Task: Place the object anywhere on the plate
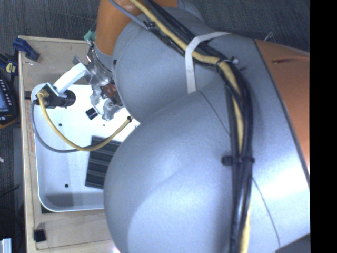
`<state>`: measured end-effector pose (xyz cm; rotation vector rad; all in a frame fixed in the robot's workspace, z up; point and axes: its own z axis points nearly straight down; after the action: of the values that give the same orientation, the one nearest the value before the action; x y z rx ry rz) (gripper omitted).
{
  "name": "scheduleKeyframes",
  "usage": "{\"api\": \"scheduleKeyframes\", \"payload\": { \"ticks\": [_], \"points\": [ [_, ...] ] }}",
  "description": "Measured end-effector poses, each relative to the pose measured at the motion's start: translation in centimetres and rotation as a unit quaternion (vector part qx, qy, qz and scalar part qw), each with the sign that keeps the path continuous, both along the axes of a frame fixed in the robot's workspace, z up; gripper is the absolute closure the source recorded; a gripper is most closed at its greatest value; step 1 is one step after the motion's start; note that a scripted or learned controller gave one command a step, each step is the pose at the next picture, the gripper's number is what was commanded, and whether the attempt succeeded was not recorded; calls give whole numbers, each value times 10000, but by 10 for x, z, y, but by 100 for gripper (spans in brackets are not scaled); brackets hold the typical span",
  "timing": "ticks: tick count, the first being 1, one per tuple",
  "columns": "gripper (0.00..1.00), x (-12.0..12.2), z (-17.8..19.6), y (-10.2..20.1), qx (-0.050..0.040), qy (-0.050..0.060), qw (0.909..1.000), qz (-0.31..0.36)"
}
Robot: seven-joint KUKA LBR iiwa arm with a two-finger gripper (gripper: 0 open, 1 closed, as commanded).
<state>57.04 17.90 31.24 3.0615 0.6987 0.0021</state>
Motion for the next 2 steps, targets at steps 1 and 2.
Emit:
{"api": "scheduleKeyframes", "payload": {
  "ticks": [1,2],
  "points": [
    [100,-35,3,-44,11,49,9981,607],
    [100,-54,-85,28,5,59,9975,704]
  ]
}}
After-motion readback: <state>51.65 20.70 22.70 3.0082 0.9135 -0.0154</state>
